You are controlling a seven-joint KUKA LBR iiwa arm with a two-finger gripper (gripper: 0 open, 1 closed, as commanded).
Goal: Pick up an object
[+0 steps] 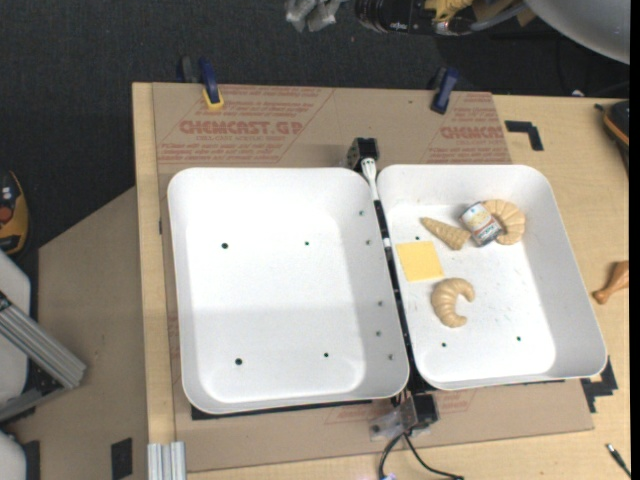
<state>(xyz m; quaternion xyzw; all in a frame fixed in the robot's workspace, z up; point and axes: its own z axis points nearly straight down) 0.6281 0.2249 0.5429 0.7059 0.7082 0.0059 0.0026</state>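
Claw is parked way up top off the surface, can't tell how wide it's spread but nothing's in it, and everything grabbable sits well below and right of it in the right-hand shallow white bin: flat yellow square, tan croissant-shaped piece, pale cone, small can.

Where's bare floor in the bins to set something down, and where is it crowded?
The left bin offers its whole floor. In the right bin, free floor runs along the near edge and the right wall below the croissant. Crowded: its upper middle, where the yellow square, cone, small can and ridged pastry sit close together.
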